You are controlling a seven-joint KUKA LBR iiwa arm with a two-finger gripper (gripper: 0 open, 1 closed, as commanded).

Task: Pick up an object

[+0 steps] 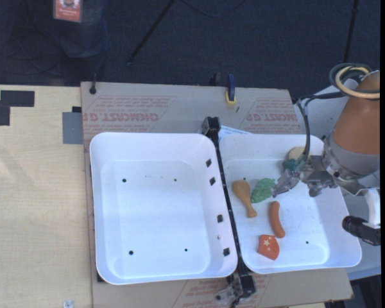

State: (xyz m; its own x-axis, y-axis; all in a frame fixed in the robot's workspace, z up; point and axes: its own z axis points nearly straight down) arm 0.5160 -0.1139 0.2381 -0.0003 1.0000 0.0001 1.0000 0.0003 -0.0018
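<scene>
Dark cloth backs a pale wooden bench [32, 204] on which a sheet of printed brown cardboard [154, 111] carries two shallow white plastic bins, clipped together along their shared wall, presumably so neither slides when the arm pushes into them. Low over the right bin [337, 246] hangs the grey arm with its orange band [362, 124], and its claw [287, 183] reaches leftward at a slant, close above the bin floor; how wide the claw stands I cannot tell, since its tips blur into what lies beneath. Nearest of all, just beside the tips and possibly touching them on the side away from the arm, lies a small crumpled green leafy toy [264, 190], which I judge the likeliest thing to be picked. Just beyond it, further from the arm, rests a tan drumstick-shaped toy [244, 197], lying along the bin floor. Below the claw, toward the camera, sits a slim orange-red sausage-shaped toy [276, 219], and further in that direction a red wedge with a yellow mark [268, 247]. Behind the claw, toward the back wall, a pale yellowish rounded object [297, 153] peeks past the cables. Well apart, past the divider, lies the left bin [109, 153]. Nothing appears lifted yet.
</scene>
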